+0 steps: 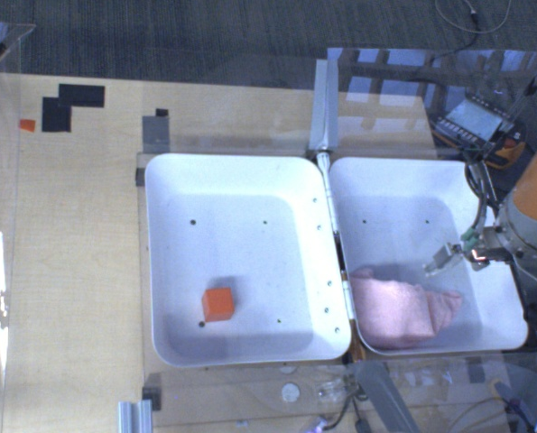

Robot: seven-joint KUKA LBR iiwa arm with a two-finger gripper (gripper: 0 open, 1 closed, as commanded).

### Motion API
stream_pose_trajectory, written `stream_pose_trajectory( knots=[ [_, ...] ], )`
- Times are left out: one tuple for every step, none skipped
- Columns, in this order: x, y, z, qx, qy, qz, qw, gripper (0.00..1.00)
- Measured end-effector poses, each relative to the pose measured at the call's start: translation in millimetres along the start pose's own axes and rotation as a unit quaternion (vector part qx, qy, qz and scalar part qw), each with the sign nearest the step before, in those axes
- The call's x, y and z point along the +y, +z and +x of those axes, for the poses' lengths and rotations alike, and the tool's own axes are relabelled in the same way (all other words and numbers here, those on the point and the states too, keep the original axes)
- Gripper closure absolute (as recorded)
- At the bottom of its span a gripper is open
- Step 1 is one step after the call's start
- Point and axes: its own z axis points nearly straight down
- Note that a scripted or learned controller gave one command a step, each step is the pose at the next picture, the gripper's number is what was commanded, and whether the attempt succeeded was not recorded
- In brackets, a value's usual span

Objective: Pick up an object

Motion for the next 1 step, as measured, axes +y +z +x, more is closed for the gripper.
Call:
stream_pose_trajectory(
  knots=[
    [1.1, 18.3, -19.4, -0.001, -0.17, -0.002, 0.9855, 0.0]
  ],
)
